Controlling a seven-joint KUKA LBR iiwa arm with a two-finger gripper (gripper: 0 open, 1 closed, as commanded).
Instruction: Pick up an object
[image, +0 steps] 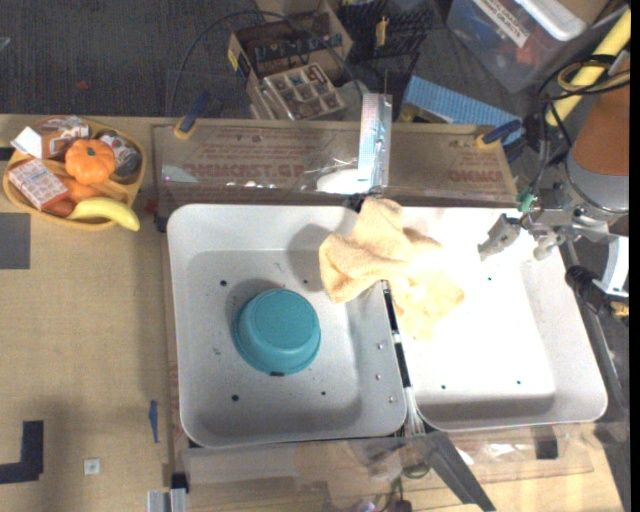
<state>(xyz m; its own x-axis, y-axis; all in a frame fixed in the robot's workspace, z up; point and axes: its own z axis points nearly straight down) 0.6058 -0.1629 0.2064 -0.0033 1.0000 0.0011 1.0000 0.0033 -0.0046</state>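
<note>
A teal bowl lies upside down in the left bin. A crumpled yellow cloth hangs over the divider between the two bins, with part in each. Over the back right corner of the right bin is my gripper, to the right of the cloth and apart from it. Its fingers are open with nothing between them.
A yellow dish with toy fruit, a small pumpkin and a banana stands on the bench at far left. A brown board and an upright clear panel run behind the bins. Crates and cables clutter the back.
</note>
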